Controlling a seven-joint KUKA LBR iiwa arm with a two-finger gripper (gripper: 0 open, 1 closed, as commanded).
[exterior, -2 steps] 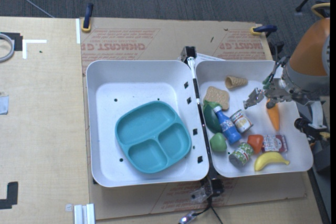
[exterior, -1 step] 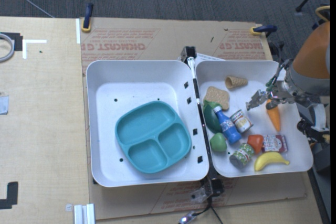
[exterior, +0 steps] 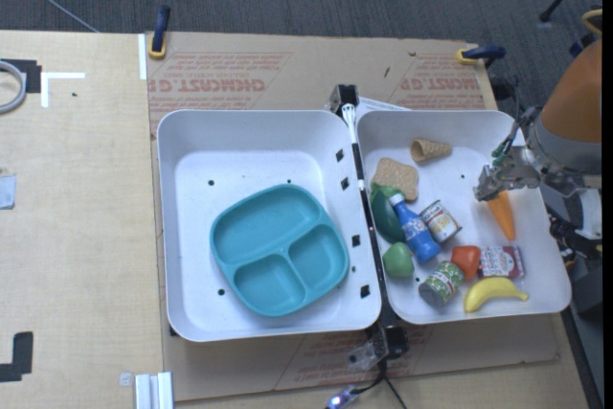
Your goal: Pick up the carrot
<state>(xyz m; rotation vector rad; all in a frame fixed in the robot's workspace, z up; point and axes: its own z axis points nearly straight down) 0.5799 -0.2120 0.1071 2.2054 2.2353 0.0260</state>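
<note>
You see the gripper [exterior: 497, 186] over the right bin [exterior: 450, 125], and its fingers pinch the top end of the carrot [exterior: 503, 215]. The carrot hangs near the bin's right wall, above the banana [exterior: 494, 293].

Orange carrot [exterior: 503, 216], yellow banana [exterior: 493, 293], teal divided plate [exterior: 278, 250], two white bins [exterior: 182, 235].

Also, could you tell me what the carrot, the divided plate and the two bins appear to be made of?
The carrot looks like moulded plastic toy food: a uniform orange with a smooth surface. The divided plate seems to be matte teal plastic, one even colour with softly rounded compartment ridges. The two bins, left and right, appear to be thin white plastic with rounded, faintly glossy rims, though coated metal cannot be ruled out.
</note>
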